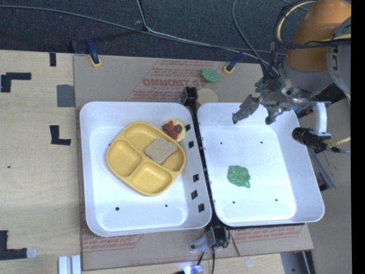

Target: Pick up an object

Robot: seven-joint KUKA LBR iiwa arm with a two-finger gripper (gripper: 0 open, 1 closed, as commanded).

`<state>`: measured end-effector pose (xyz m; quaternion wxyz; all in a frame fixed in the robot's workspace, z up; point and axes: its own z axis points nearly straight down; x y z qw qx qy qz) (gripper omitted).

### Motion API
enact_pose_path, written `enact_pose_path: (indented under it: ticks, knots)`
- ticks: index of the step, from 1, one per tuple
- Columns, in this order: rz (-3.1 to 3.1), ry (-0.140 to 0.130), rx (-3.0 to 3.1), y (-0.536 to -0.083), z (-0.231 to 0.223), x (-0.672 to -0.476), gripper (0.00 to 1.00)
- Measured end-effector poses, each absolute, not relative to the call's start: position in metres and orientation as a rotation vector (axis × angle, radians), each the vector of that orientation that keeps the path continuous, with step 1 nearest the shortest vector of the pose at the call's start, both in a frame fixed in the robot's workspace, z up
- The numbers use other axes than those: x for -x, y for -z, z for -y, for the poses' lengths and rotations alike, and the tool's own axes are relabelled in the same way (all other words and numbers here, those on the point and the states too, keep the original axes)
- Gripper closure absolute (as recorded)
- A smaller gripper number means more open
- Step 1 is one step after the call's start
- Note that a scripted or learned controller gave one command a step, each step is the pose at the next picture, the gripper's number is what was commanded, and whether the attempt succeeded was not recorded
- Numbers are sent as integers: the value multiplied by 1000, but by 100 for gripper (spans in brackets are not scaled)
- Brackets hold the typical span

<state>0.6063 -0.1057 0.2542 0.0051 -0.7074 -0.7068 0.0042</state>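
A green leafy piece [239, 176] lies on the floor of the right bin [302, 170], a little right of its middle. My gripper [257, 112] hangs over the far end of that bin, well above and behind the green piece. Its two dark fingers [244, 109] are spread apart with nothing between them. In the left bin [94, 170] a yellow divided plate [128, 153] holds a tan bread slice [160, 149], and a small red and dark food piece [174, 129] rests at the plate's far right edge.
A green dotted disc [210, 74] lies on the cardboard behind the bins, near a blue and yellow clamp [231, 66]. Black clips [197, 178] run along the seam between the bins. Cables cross the dark floor at the back.
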Motion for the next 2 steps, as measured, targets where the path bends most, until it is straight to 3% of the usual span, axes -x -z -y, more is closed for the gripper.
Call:
enact_pose_path:
  ticks: [1, 2]
  knots:
    - [2223, -2, 2219, -261, 106, -608, 0]
    - [2221, -7, 2218, -213, 106, -616, 0]
